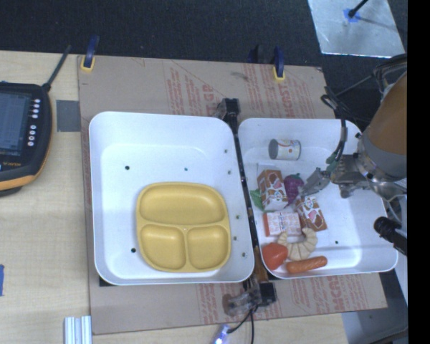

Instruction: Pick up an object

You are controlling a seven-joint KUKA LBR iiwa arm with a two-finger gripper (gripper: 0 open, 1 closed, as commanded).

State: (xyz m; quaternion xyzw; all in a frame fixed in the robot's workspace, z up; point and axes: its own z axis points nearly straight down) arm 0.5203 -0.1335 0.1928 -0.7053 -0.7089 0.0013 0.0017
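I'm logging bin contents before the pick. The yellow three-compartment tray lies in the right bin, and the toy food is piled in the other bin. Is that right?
Not quite. The camera view shows the yellow three-compartment tray in the left bin, not the right. The toy food, such as the croissant and sausage, is piled in the other bin, the right bin, where the gripper reaches in.

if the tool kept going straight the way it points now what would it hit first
The tool points toward the camera view's left and slightly down, into the right bin. It would probably meet the purple item first, with the small milk carton just beyond. Height above them is unclear from this single view.
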